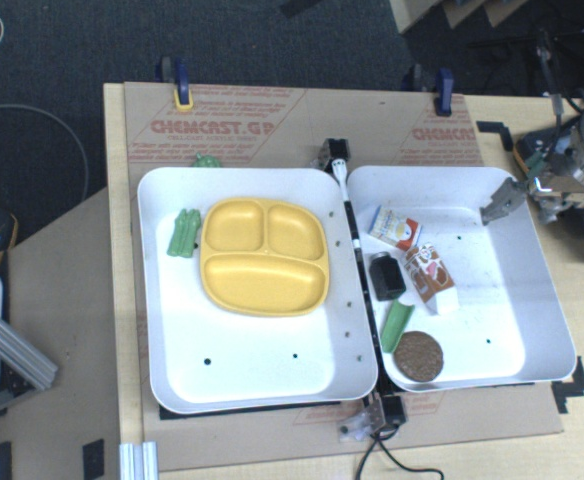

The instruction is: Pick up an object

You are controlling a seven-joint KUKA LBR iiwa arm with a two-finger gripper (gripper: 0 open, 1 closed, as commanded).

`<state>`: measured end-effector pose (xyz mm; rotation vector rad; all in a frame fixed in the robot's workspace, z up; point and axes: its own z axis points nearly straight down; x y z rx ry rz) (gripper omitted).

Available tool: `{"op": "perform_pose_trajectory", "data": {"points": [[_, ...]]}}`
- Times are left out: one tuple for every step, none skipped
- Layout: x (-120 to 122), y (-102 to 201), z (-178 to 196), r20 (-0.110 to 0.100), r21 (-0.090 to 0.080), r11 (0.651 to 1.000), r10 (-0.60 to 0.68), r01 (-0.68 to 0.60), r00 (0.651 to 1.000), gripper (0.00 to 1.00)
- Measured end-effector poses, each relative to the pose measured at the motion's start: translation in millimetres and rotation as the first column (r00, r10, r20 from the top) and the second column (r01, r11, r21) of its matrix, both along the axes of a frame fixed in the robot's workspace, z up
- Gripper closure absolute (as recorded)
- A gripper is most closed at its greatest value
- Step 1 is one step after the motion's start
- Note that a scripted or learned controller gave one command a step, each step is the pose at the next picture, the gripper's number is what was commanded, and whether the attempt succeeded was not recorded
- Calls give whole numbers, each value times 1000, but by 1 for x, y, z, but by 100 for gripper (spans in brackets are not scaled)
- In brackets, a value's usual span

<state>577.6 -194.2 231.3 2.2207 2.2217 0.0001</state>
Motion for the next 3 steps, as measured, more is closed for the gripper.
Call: {"op": "perform_pose_trajectory", "data": {"points": [[1,0,11,3,-1,1000,1,-1,1000,100],[-56,59,80,2,2,1000,4,-4,1000,100],[-96,91,204,12,-1,1000,4,-4,1000,100]]}}
